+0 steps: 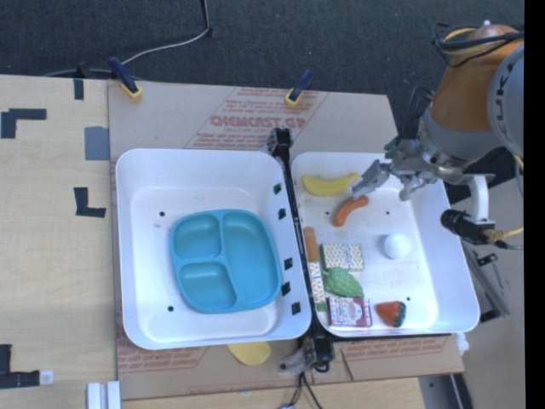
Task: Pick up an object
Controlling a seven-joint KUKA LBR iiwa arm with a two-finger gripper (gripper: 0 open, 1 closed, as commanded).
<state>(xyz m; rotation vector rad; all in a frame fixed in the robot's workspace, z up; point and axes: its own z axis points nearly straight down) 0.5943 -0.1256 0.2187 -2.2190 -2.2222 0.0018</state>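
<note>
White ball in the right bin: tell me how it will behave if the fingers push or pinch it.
The white ball looks round and smooth, so a push would probably send it rolling across the right bin. Nothing touches it, so little would stop it. A pinch off-centre may squirt it out sideways; it seems small and probably light.

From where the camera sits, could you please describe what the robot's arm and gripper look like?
The arm is bulky and rounded, with a wide orange band above a grey wrist section. Thin dark cables loop over its top. The gripper is grey metal with two slim fingers; a small green spot sits near its base. Beside it, a white bracket carries a black cylindrical part.
</note>
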